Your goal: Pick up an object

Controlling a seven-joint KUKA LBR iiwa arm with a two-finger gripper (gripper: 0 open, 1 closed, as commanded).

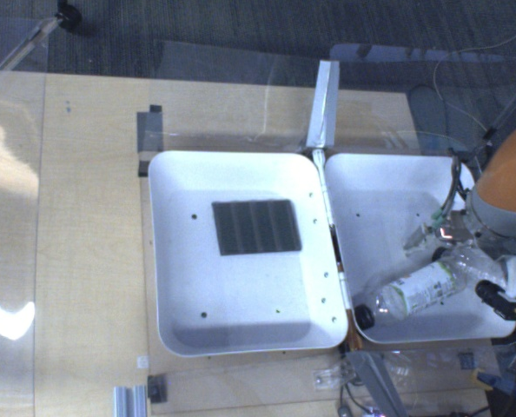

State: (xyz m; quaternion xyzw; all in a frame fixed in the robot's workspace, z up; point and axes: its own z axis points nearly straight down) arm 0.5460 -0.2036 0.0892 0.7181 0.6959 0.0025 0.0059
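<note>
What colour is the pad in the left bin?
Dark grey with ribbed stripes, on the pad in the camera view.

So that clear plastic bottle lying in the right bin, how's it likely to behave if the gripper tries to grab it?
The bottle lies on its side, so it would probably roll when nudged. It looks see-through and empty, so likely light and easily knocked away. Its thin clear wall may dent or slip under the gripper, which sits just above it in the right bin.

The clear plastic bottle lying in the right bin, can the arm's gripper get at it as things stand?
Probably yes: the bottle lies uncovered in the right bin, with the gripper just above its far end.
</note>
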